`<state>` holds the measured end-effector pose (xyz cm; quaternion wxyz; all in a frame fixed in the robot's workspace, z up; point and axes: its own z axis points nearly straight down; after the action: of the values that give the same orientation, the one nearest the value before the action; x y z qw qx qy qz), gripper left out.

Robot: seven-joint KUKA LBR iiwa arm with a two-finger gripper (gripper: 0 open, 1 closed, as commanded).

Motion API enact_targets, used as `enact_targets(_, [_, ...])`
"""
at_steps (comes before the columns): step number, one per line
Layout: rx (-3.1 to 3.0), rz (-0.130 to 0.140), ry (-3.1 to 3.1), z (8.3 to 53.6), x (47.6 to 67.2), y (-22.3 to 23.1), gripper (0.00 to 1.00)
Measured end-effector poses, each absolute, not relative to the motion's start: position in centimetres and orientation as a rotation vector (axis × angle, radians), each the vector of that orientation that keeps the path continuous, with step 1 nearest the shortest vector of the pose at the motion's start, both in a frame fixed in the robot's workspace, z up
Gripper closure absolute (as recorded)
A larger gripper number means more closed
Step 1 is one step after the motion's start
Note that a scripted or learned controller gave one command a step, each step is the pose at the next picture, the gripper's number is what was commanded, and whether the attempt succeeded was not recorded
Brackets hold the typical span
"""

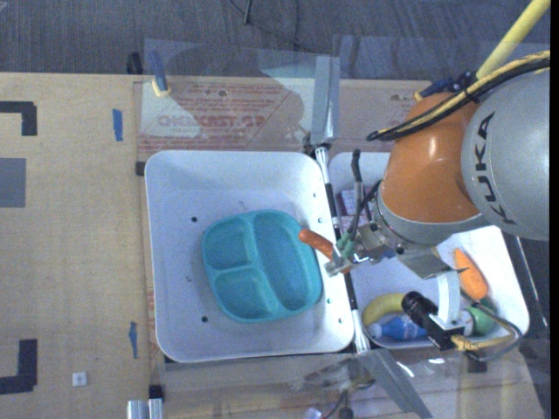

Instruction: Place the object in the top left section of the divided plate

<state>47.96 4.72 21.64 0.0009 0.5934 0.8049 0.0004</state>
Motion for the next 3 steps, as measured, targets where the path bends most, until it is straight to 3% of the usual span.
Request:
enact_targets(2, [1.778, 0.001, 2.589, 19.6, 48.2, 16.4, 1.0])
enact_targets(3, [1.702, 0.0, 2.642, 12.1, 47.9, 12.9, 1.0])
